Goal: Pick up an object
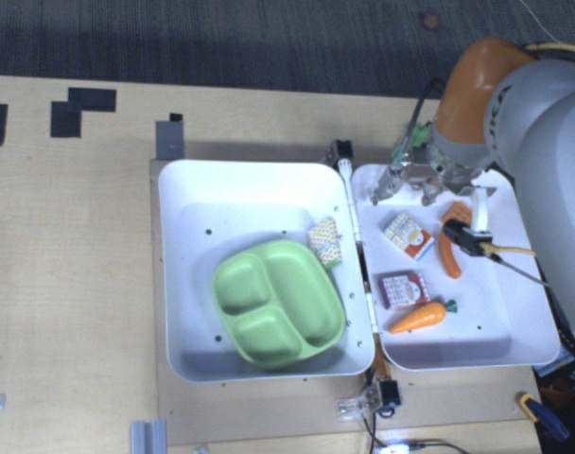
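Carrot (419,317): orange (green stem), lying tilted beside a maroon packet (401,288).

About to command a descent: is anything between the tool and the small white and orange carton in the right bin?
Nothing visible does. The tool hangs over the right bin's far end, and the carton lies just nearer the camera on bare floor. The hot dog lies off to the side.
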`<state>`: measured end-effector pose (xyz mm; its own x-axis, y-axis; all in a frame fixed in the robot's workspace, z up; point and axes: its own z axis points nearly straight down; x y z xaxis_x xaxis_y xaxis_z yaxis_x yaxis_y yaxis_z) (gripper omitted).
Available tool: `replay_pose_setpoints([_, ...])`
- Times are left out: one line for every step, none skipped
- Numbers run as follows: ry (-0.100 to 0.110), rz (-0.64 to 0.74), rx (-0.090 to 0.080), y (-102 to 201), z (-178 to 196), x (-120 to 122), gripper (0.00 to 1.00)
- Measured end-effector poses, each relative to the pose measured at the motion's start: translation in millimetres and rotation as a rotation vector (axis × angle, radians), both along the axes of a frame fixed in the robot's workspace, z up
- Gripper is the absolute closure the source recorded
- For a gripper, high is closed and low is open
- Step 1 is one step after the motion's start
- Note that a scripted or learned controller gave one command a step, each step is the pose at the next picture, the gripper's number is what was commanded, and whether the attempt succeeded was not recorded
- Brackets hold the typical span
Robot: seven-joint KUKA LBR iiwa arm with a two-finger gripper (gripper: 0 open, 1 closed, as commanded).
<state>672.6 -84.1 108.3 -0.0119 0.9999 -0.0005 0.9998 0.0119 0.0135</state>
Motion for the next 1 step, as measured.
replay_pose_setpoints([0.008,-0.010,-0.001,-10.6,-22.3,-66.2,0.00])
